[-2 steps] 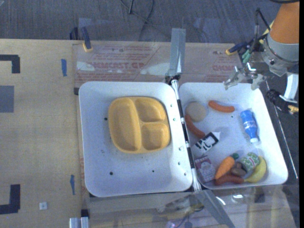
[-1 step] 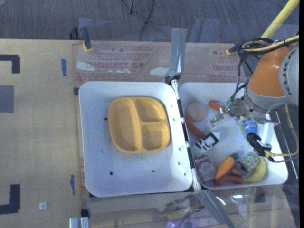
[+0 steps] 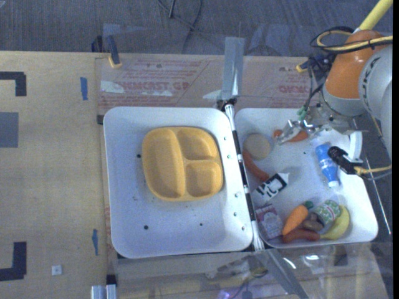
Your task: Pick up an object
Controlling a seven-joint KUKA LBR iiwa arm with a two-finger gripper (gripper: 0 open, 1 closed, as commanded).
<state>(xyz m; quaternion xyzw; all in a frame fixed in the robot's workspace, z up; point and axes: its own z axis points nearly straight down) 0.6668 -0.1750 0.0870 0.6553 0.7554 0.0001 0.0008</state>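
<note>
My gripper (image 3: pixel 292 130) hangs low over the back of the right bin (image 3: pixel 368 229), reaching in from the right. An orange thing (image 3: pixel 300 137) lies right under it, partly hidden by the gripper's metal parts; I cannot make out whether it is held. To the left sits a tan round object (image 3: pixel 257 146), with an orange-red sausage (image 3: pixel 254 166) beside it. A blue bottle (image 3: pixel 325 162) lies just right of the gripper.
The left bin (image 3: pixel 124 217) holds a yellow divided plate (image 3: pixel 182 162). Toward the front of the right bin lie a black-and-white item (image 3: pixel 272 185), a maroon packet (image 3: pixel 268 220), a carrot (image 3: pixel 295 219), a green packet (image 3: pixel 326 211) and a banana (image 3: pixel 340 225).
</note>
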